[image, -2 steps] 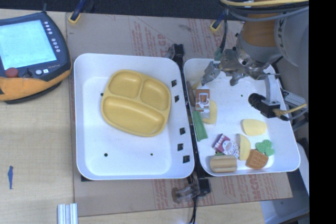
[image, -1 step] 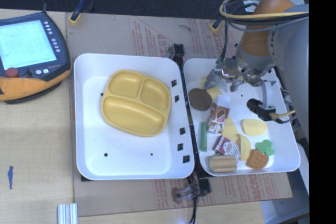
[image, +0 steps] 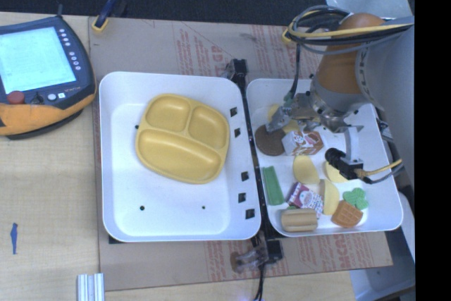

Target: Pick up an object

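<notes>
My arm (image: 384, 74) comes in from the right, grey casing big in the top-right corner, orange band (image: 345, 56) just above the wrist. Cables loop over the top of the wrist, yellow and black. Wrist is bent down and to the left, so my gripper (image: 285, 116) hangs low at the far-left end of the arm. It's small and dark from this angle, partly hidden by the wrist, so can't tell more abt it.

Two white bins (image: 116, 222), one yellow divided tray (image: 183, 137), one handheld control screen (image: 42, 70)
</notes>
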`<state>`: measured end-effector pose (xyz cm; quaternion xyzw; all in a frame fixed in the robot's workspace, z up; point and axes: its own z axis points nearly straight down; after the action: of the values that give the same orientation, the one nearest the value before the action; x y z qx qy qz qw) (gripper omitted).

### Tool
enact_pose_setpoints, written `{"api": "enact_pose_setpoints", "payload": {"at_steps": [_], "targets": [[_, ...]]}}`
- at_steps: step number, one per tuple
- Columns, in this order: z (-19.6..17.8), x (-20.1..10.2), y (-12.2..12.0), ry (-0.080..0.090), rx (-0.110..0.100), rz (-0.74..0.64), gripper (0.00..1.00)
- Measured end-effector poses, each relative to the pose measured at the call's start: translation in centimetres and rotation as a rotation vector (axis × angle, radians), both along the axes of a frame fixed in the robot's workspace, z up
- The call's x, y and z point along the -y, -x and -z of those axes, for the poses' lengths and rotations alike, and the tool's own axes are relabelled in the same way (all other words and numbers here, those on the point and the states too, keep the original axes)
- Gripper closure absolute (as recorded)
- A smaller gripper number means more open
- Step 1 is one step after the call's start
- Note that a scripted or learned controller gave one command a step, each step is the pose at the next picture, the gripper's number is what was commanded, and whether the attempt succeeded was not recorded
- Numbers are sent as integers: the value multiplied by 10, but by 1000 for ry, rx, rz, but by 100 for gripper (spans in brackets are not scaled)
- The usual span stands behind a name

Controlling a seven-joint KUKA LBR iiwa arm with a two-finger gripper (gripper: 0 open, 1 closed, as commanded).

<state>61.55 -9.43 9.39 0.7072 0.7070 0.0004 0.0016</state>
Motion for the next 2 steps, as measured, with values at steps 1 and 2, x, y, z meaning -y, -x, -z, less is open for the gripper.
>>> {"api": "enact_pose_setpoints", "payload": {"at_steps": [1, 2], "targets": [[-1, 30, -44, -1, 1, -7, 0], [-2, 32, 44, -1, -1, -1, 0]]}}
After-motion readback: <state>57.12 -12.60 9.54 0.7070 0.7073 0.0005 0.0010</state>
